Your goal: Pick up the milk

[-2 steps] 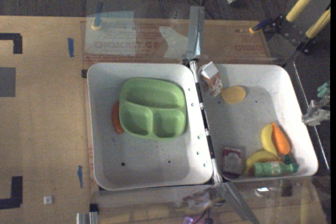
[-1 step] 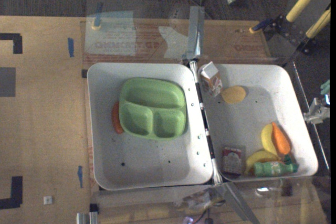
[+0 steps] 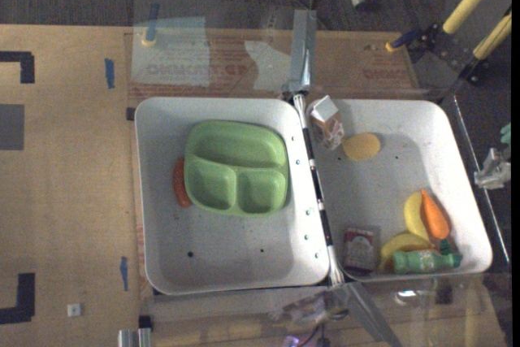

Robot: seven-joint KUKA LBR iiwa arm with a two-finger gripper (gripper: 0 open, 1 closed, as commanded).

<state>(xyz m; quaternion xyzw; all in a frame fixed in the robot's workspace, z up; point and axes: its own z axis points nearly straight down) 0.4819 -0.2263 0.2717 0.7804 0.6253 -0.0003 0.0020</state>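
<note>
Gripper (image 3: 494,166) pokes in at the right side, just past the rim of the right bin (image 3: 455,134). It is small and blurry there, so whether it is open or shut cannot be told, and nothing can be seen in it.

The milk (image 3: 327,120) is a little carton in the right bin's far left corner, tipped over a bit and resting by the wall between the two bins. A round yellow thing (image 3: 361,146) lies just beside it. The gripper and the milk are well apart.

The carton is probably light and a bit soft — squeeze too hard and it may dent. Its sides look smooth, so it could slip. The best place to hold it seems to be across the flat sides in the middle, not the pointy top. The wall is very close, so there is little room on that side.
</note>
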